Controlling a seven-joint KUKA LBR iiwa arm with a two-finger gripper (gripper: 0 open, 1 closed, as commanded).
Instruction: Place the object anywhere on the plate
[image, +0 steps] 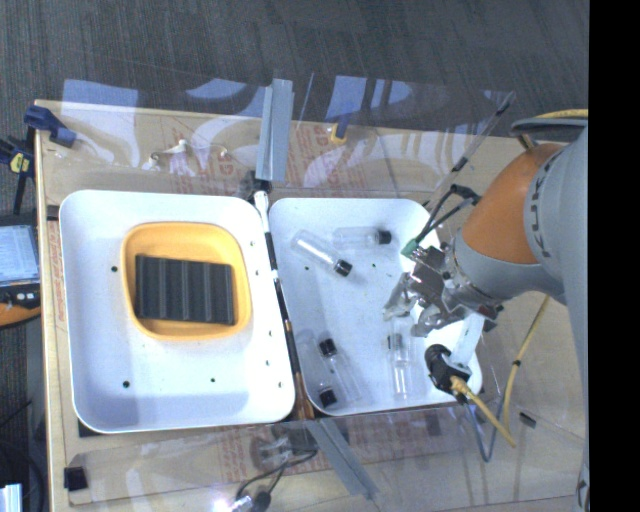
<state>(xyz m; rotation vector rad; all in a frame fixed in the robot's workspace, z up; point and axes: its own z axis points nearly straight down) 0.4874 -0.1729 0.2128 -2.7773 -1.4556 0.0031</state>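
**Vials under my gripper, plate far to the left**

My gripper (412, 300) hangs over the right-hand part of the right bin (300, 350), and I cannot tell from this slant whether anything sits in it; nothing is plainly visible there, so I claim no hold.

The thing to move would be one of the clear vials with black caps scattered in this bin. The nearest vial (398, 362) lies just below my gripper in the picture, toward the bin's near edge, its long axis running roughly up and down the picture. A second vial (322, 252) lies up and to the left, tilted on a diagonal with its black cap at the lower right end. Two more lie at the lower left of the bin, one beside the bin wall (326, 347) and one near the corner (326, 397). A faint one (362, 237) rests near the far edge.

The plate (186, 283), yellow-rimmed with a dark ribbed centre, sits in the left bin (90, 390), well apart from me, so I judge the carry must run leftward across the divider between the bins.

I can read no brand, label or writing on the vials, bins or worktop (120, 150).
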